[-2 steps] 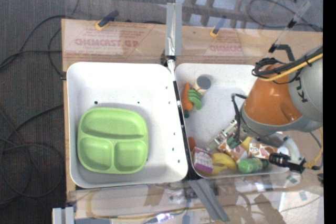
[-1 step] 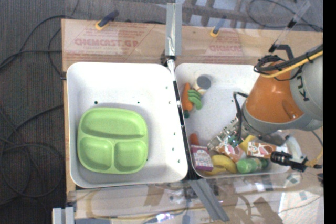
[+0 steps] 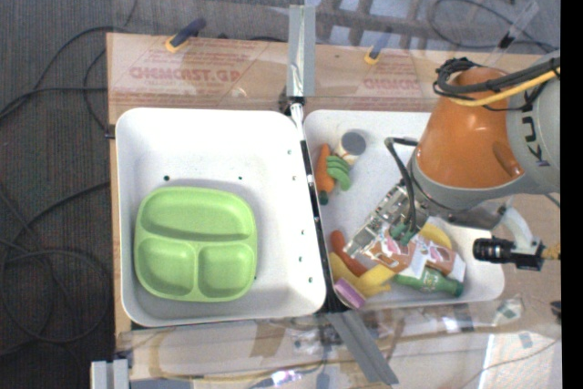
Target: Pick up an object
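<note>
My gripper reaches down into the right bin, just over a heap of small things at its near side. The heap holds a yellow banana-like piece, a red piece, a green bottle, a white and red carton and a pink-rimmed thing. The gripper's tip sits above the red and yellow pieces. Whether anything lies between its fingers is hidden. Farther back lie an orange carrot-like piece, a green piece and a grey disc.
The left bin holds a light green divided plate at its near left. A raised divider separates the two bins. The arm's orange and grey body hangs over the right bin's right half.
</note>
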`<action>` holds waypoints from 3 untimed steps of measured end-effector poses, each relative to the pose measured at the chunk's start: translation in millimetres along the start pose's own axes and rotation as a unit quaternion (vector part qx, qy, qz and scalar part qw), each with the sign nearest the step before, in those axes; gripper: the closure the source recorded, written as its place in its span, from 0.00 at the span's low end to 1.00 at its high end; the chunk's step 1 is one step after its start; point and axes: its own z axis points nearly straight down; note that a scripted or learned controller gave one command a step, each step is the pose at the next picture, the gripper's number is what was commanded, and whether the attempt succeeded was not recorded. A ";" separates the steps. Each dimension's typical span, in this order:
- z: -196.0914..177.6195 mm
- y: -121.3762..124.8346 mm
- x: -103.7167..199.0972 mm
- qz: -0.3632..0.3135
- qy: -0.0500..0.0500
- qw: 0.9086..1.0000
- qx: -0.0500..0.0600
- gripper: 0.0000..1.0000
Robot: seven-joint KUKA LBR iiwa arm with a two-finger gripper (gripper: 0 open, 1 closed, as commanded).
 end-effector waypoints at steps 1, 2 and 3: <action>-8.1 0.8 0.9 0.000 0.001 1.000 0.000 1.00; -16.2 1.6 1.6 -0.001 0.002 1.000 0.001 1.00; -24.4 2.4 2.3 -0.001 0.003 1.000 0.001 1.00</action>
